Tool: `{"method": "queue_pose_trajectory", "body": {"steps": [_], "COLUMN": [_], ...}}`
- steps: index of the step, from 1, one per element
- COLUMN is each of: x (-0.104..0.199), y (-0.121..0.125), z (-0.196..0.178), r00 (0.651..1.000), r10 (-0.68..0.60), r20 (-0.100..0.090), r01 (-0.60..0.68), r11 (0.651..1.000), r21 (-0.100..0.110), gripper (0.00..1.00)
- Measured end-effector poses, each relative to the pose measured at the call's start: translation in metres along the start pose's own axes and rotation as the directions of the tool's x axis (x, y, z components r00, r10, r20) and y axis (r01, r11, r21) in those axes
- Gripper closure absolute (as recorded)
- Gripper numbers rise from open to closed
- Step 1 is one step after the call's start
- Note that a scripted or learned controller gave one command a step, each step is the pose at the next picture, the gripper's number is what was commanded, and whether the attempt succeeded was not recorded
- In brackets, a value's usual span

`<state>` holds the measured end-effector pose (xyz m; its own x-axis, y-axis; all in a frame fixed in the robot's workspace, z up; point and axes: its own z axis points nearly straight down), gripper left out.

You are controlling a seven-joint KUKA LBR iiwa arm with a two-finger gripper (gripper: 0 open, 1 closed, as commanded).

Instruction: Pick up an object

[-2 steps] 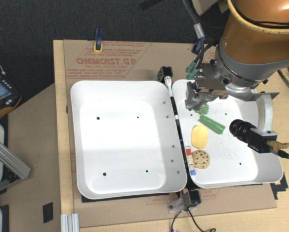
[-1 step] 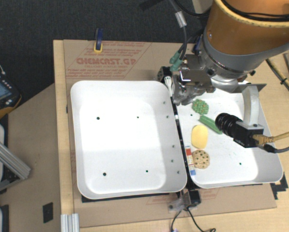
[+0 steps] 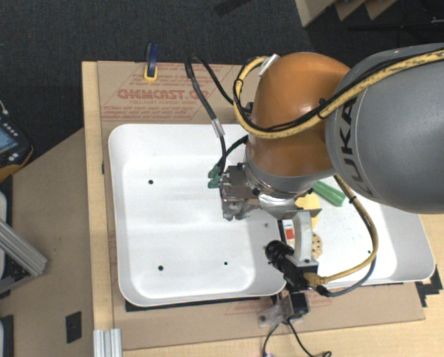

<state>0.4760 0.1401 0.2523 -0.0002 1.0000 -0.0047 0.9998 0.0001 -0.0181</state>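
At the right wall of the left bin (image 3: 143,222): gripper (image 3: 235,201).
Grip: open or closed, I cannot see.
Green object (image 3: 330,194): beyond the left bin, right of the gripper, apart from it.

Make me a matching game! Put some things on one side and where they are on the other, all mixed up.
Things
1. green object
2. blue clamp
3. gripper
4. orange band

Places
A. over the left bin
B. in the right bin, right beside the arm
C. on the far edge of the cardboard sheet
D. round the arm, above the wrist

Right pairs: 1-B, 2-C, 3-A, 4-D
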Motion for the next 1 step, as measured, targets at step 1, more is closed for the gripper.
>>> {"method": "queue_pose_trajectory", "body": {"steps": [1], "x": [0.0199], "y": [0.0228], "z": [-0.0426], "r00": [1.0], "r10": [-0.002], "r20": [-0.006], "r01": [0.002], "r11": [1.0], "r21": [-0.023], "gripper": [1.0]}}
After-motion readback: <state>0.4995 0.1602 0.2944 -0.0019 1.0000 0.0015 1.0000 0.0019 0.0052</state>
